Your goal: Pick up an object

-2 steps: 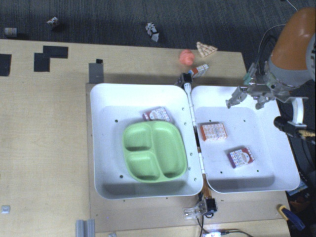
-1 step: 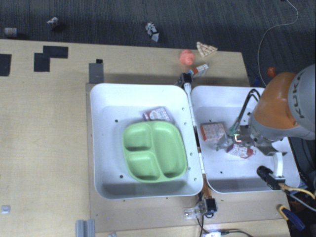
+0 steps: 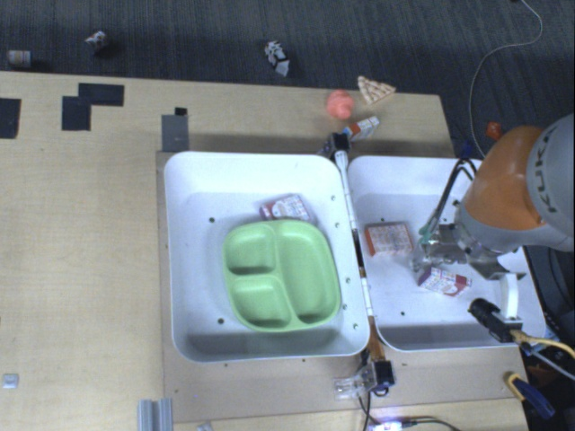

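Note:
In the right bin (image 3: 503,176), a red and white packet (image 3: 446,282) lies near the middle, partly under the arm's wrist. My gripper (image 3: 432,257) is low over this bin, right at the packet's upper left edge. A small red and white box (image 3: 389,238) lies to the left of the gripper, apart from it. The grey arm with its orange band (image 3: 503,191) reaches in from the right and hides part of the bin floor.
The left bin (image 3: 193,241) holds a green divided plate (image 3: 281,272) and a red and white packet (image 3: 286,207) behind it. On the bench behind the bins lie a pink ball (image 3: 340,104), a toy pizza slice (image 3: 375,89) and a small tube (image 3: 360,129).

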`<control>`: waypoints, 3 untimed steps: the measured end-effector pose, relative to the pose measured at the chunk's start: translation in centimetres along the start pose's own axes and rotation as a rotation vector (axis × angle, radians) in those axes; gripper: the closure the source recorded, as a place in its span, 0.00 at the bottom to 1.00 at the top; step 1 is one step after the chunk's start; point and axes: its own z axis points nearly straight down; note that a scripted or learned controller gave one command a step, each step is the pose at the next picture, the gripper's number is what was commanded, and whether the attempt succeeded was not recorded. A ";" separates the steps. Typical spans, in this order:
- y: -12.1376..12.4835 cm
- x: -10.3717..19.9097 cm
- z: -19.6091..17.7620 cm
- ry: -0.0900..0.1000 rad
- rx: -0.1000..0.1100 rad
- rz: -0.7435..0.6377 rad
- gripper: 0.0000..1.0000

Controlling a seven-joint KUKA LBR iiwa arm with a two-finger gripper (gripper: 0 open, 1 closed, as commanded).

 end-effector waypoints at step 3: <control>4.5 19.4 -8.0 0.001 0.005 -0.001 1.00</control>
